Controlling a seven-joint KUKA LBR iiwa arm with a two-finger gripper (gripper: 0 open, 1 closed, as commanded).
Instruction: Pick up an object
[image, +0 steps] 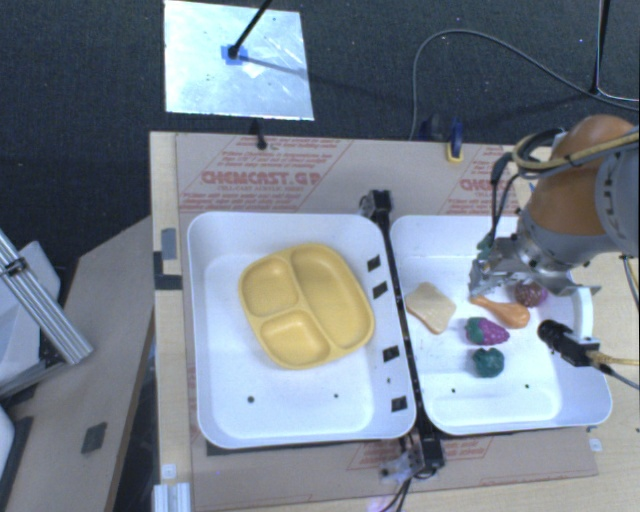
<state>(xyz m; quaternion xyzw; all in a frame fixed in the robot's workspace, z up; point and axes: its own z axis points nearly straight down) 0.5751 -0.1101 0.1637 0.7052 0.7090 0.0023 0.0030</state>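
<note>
The right bin (450, 405) holds several toy foods: a tan bread slice (431, 306), an orange carrot-like piece (503, 311), a purple eggplant-like piece (487, 331), a dark green piece (488, 362) and a maroon round piece (529, 293). My gripper (491, 280) hangs low over the right bin's far half, just above the left end of the orange piece. I see nothing held between its fingers.
The left bin (225, 400) holds a yellow three-compartment plate (305, 303). A black divider with clips (390, 300) runs between the bins. The grey arm with its orange band (575, 200) covers the right bin's far right corner. A shiny metal sheet (238, 60) lies beyond the bench.
</note>
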